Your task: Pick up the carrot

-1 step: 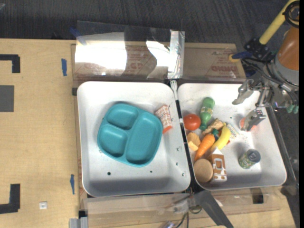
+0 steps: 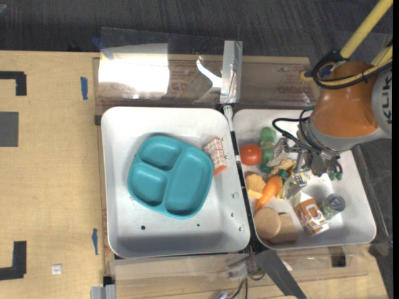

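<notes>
The carrot [image 2: 269, 190] is a small orange piece lying at a slant in the right bin [image 2: 360, 228], near its left wall and among other toy foods. My gripper [image 2: 298, 172] hangs below the orange wrist band [image 2: 343, 108], low over the middle of the right bin. It is just right of the carrot and slightly above it in the view. Cables and metal parts crowd its tip, and nothing can be made out in its grasp.
Around the carrot lie a red tomato [image 2: 251, 154], green items [image 2: 268, 137], a tan piece [image 2: 254, 182], a tan cylinder [image 2: 272, 223], an orange-and-white carton [image 2: 310, 216] and a small can [image 2: 335, 203]. The left bin [image 2: 118, 229] holds a teal divided plate [image 2: 169, 174] and a small packet [image 2: 216, 154].
</notes>
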You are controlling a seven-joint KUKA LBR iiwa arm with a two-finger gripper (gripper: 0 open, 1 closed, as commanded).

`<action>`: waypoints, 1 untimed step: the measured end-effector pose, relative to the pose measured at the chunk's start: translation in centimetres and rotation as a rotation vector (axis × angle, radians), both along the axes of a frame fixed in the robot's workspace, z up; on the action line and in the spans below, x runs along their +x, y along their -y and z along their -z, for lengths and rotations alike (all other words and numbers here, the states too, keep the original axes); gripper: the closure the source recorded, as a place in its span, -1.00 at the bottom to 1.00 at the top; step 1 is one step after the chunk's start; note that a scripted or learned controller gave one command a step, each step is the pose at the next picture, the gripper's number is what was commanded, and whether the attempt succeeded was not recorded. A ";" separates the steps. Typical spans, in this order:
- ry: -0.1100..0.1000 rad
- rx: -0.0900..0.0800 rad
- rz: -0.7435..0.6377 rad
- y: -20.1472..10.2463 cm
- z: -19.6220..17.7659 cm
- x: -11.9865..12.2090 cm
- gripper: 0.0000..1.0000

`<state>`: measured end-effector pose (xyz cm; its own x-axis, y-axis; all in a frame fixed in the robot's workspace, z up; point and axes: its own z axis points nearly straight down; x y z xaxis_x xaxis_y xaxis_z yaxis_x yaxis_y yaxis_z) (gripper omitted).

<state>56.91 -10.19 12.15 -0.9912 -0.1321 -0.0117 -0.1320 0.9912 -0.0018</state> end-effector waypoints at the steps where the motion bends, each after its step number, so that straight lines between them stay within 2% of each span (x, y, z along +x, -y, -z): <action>1: 0.042 -0.010 -0.032 -0.5 1.0 -1.4 -1.00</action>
<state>55.48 -9.65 11.13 -0.9851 -0.1639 -0.0521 -0.1632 0.9864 -0.0176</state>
